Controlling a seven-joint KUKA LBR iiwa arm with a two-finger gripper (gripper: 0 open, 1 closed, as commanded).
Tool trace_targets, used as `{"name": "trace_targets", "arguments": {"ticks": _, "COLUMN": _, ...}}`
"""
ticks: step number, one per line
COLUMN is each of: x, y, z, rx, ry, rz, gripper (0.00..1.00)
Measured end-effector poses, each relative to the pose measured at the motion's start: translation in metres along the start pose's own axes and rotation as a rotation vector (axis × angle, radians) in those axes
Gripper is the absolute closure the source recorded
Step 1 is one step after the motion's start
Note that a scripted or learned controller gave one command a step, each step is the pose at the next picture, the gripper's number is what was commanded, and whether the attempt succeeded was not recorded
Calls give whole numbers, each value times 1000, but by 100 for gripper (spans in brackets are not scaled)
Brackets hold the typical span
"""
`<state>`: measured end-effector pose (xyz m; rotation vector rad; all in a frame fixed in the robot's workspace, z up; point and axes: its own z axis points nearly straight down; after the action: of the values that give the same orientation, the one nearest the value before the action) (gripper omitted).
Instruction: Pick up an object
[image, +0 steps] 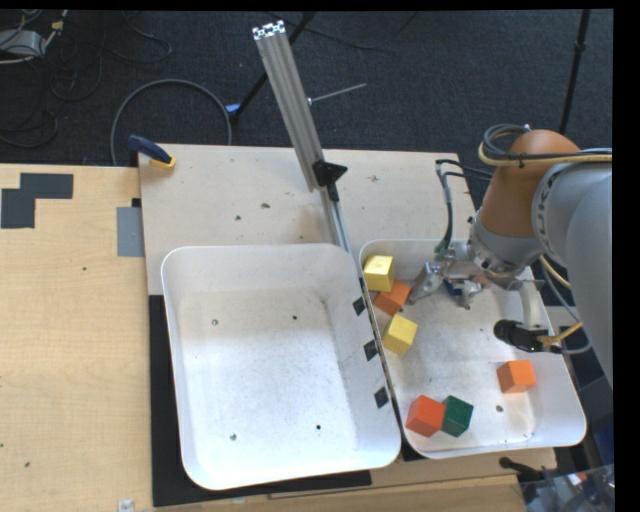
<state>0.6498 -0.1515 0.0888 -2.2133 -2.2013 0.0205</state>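
Note:
The right bin (560, 425) holds several small blocks. At its upper left lie a yellow cube (378, 270), an orange block (394, 296) just below it, and a second yellow cube (400, 333). An orange cube (516, 375) sits at the right. A red-orange cube (426, 415) and a green cube (457, 415) touch near the front rim. My gripper (438, 279) hangs low over the bin's upper middle, just right of the orange block, with nothing visibly held.
The left bin (190, 300) adjoins the right one, with black clips (368, 328) along the shared rim. A slanted aluminium post (295, 105) rises behind the bins. A blue and yellow clamp (152, 152) lies at the bench's back left corner. Cables (452, 215) hang near the wrist.

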Motion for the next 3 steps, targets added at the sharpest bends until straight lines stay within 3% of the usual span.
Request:
{"name": "trace_targets", "arguments": {"ticks": 1, "x": -6, "y": 1, "z": 0, "rx": 2, "ry": 4, "rz": -1, "gripper": 0}}
{"name": "trace_targets", "arguments": {"ticks": 2, "x": -18, "y": -22, "z": -16, "rx": -19, "ry": -5, "rz": -4, "gripper": 0}}
{"name": "trace_targets", "arguments": {"ticks": 3, "x": 0, "y": -23, "z": 0, "rx": -19, "ry": -4, "rz": -6, "gripper": 0}}
